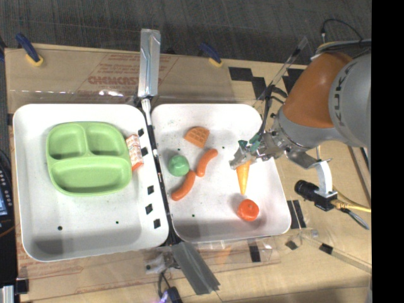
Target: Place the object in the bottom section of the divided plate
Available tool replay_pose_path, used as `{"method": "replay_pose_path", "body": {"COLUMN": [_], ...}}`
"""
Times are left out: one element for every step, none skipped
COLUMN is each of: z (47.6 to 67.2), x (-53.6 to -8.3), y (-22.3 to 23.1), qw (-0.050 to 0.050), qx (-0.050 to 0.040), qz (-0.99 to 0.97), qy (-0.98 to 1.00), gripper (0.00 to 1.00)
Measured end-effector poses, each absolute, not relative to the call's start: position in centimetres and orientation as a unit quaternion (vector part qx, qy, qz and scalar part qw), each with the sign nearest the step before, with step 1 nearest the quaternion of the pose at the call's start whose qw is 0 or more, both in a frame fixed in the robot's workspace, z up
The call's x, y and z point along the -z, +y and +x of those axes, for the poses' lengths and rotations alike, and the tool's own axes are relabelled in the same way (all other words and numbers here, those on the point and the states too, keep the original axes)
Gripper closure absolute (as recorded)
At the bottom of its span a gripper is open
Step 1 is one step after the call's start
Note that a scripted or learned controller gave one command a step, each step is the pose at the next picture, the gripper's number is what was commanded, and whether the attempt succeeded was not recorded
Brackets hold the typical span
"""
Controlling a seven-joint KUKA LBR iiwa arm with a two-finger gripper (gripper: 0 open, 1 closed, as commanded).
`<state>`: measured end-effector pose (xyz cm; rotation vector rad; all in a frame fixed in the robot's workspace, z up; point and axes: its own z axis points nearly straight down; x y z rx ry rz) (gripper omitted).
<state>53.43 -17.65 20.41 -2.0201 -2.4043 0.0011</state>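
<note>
Now at the pick step: gripper (243,158), finger state unreadable from above, sits on the wide top of the orange plastic carrot cone (243,178) at 3 o'clock in the right white bin (273,216); next comes a lift toward the green divided plate (89,158) at 9 o'clock.

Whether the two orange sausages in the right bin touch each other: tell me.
Cannot tell. In the camera view the upper sausage and lower sausage meet end to end with no visible white gap, but the slanted view doesn't plainly show contact.

Gripper (243,157) finger state indiscernible
</note>
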Motion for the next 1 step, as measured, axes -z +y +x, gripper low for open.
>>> {"method": "replay_pose_path", "body": {"z": [56.04], "x": [-22.7], "y": [-10.23], "qw": [0.001], "qx": [-0.0007], "qz": [-0.585], "qy": [-0.811], "gripper": [1.0]}}
